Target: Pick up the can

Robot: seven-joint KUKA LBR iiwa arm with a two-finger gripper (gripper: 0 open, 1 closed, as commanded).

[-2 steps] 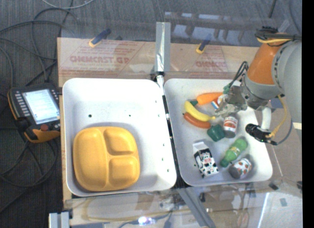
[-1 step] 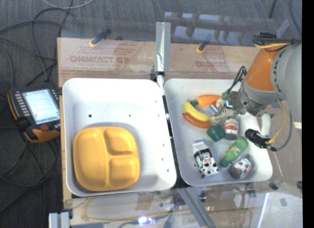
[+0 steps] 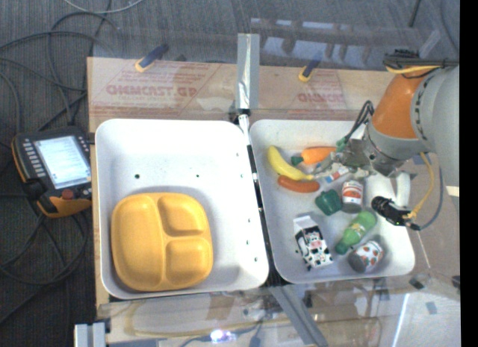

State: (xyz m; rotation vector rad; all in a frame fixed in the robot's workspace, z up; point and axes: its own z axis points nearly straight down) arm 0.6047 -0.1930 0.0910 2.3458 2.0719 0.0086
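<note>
In the right bin [image 3: 403,263], a small can [image 3: 352,194] with a white and red label stands upright near the middle. A second can [image 3: 365,256], grey with red marks, lies on its side in the front right corner. My gripper [image 3: 340,165] hangs low over the bin's back half, just above and left of the upright can, beside the carrot [image 3: 320,154]. The arm's orange band [image 3: 396,108] is behind it to the right. The gripper body hides what is directly under it.
The right bin also holds a banana [image 3: 282,164], a red pepper-like piece [image 3: 297,184], a dark green item [image 3: 328,203], a green bottle [image 3: 354,232] and a small milk carton [image 3: 313,242]. A yellow divided tray [image 3: 161,240] lies in the left bin [image 3: 149,148].
</note>
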